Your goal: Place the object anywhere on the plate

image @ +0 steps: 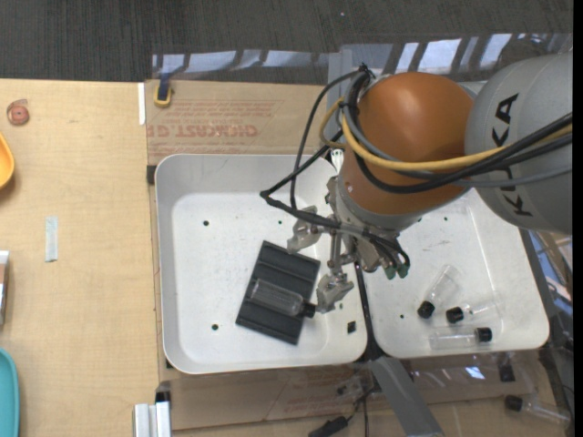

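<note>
We hang our two-finger metal gripper (330, 276) at the right edge of the flat black ribbed plastic plate (278, 291), but cannot tell its state.

Left bin (182, 244): smooth white plastic, slightly glossy; in it a matt black ribbed plastic block (278, 291). Vials (453, 309): clear plastic, black caps. Bench (73, 198): pale matt wood; orange band (414, 126) glossy.

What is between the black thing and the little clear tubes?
In the camera view, the claw hangs between the black plate in the left bin and the clear tubes in the right bin, above the rims where the bins meet.
</note>
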### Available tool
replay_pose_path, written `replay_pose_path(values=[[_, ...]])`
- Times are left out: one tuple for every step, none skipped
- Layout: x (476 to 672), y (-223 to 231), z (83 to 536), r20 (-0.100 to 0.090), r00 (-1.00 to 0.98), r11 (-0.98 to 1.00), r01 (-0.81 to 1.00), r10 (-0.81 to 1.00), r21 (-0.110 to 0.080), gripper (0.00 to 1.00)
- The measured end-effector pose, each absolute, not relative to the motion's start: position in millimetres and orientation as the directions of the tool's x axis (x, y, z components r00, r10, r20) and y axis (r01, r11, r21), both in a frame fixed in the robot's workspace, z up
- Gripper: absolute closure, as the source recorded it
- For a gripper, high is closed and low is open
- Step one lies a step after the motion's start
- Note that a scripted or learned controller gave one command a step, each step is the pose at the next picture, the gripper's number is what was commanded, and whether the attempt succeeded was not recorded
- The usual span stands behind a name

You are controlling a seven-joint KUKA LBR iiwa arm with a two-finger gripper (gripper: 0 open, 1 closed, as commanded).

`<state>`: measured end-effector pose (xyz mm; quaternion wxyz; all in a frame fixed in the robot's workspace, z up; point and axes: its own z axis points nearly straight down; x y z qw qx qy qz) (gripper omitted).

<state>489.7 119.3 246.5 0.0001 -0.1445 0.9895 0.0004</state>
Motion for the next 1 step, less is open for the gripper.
replay_pose_path(values=[[509.8, 229.3, 406.4, -0.005, -0.627, 0.627, -0.779, -0.779, -0.001, 0.0]])
